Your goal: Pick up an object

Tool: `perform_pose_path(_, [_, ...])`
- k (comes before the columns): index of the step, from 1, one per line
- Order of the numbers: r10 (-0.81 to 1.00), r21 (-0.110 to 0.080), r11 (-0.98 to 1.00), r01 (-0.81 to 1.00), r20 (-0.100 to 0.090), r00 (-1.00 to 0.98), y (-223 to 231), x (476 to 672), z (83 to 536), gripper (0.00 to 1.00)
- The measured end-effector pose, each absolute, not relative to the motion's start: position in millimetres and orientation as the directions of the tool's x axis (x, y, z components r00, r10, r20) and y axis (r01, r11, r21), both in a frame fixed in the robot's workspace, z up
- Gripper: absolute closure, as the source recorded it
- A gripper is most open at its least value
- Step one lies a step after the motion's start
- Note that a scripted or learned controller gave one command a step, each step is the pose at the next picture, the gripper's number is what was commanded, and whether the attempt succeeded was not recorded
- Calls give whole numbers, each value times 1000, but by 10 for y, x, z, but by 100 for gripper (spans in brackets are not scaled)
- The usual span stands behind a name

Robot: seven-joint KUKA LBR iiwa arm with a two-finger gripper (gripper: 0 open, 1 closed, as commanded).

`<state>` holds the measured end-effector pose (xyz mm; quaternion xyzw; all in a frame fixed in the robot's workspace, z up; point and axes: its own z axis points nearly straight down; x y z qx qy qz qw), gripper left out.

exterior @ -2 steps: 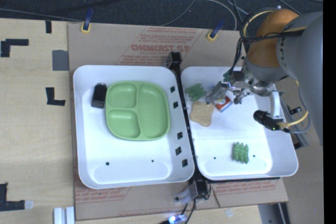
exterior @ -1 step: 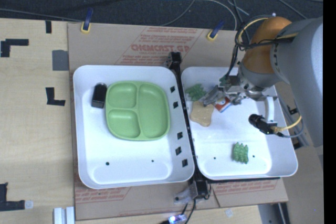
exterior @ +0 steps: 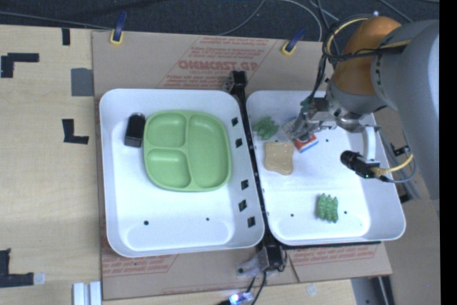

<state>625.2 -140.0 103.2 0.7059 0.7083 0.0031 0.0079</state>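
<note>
**Arm low over the right bin, reaching for something small**

From where I stand, the grey arm comes in from three o'clock and its gripper [exterior: 305, 131] hangs low over the right bin [exterior: 378, 221], toward that bin's upper middle. Right under the tip there is a small red and white item [exterior: 307, 143], partly covered by the tool. Whether the fingers are spread or pinched I cannot tell; the wrist and cables hide them, and nothing clearly sits between them.

Other candidates lie nearby. A tan, toast-like piece [exterior: 278, 158] rests just at eight o'clock of the gripper. A small green leafy piece [exterior: 265, 128] sits at nine o'clock, close to the divider between the bins. A ribbed green piece [exterior: 327, 207] lies well apart at five o'clock, near the bin's front edge. In the left bin [exterior: 118, 175] a green divided plate [exterior: 187, 151] fills the middle, with a small black block [exterior: 134, 130] touching its nine o'clock side.

My guess is the red and white item is the target. To do it well, the tip should come straight down and centred on it, so the fingers straddle it rather than nudge it toward the toast. It looks flat and light, so a shallow grip could slip; closing low, near the bin floor, then lifting straight up seems safest.
</note>
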Motion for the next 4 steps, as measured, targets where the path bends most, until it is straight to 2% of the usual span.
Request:
perform_pose_path(1, [1000,2,1,1000,0,-1,-1468,6280,1494,100])
perform_pose_path(3, [1000,5,1,1000,-1,-1,-1418,6342,2648,100])
perform_pose_path(4, [1000,-1,6,1000,1,-6,-860,6244,2679,100])
